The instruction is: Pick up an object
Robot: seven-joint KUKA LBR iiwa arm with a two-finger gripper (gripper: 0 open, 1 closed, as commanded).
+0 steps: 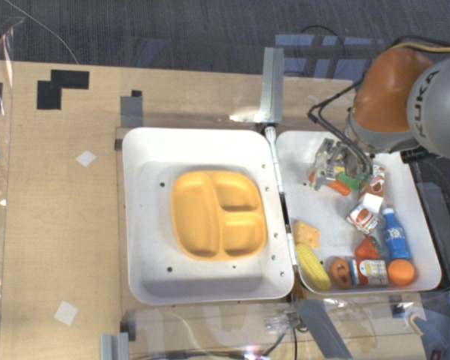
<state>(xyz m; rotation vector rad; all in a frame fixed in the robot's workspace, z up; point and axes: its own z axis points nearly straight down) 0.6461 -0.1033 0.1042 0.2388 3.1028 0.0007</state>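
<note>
camera view: fixed above bench (60, 201) | slanted downward | covers both bins (135, 201) | arm (405, 96) enters right

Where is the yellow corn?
The yellow toy corn cob lies in the right white bin, at its near-left corner, just below a yellow cracker-like wedge and left of a small brown round toy.

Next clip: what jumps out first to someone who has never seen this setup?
The yellow divided tray lying alone in the left bin draws the eye first. Next, the grey arm with its orange band reaches in from the right, its gripper low over the right bin, which is crowded with toy food.
</note>
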